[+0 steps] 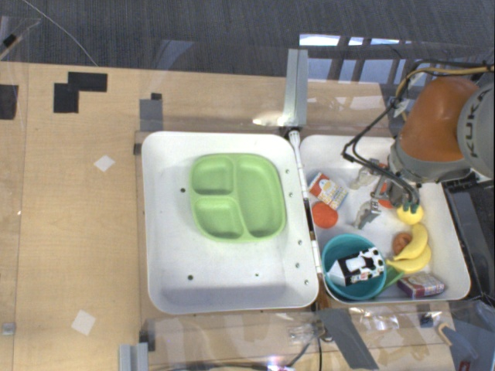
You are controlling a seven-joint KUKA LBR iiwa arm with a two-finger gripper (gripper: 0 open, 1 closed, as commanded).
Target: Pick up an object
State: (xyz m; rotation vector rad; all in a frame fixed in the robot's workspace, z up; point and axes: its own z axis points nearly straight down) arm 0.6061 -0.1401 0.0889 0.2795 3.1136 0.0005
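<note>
While the green three-compartment plastic plate (pixel 236 197) lies in the left white bin (pixel 166 284), the metal two-finger gripper (pixel 370 212) is seen spread and unladen over the right white bin (pixel 458 273), near the curved yellow banana (pixel 416 250).

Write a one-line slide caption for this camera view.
The arm's hand hovers in the right bin among a banana and teal bowl; a green divided plate sits in the left bin.

You're looking at a robotics lab: a wooden bench (pixel 69 230) with black marker squares (pixel 77 90), 2 white bins (pixel 166 284) held by metal brackets (pixel 297 83), loose cables (pixel 363 141), grey carpet (pixel 193 22).
</note>
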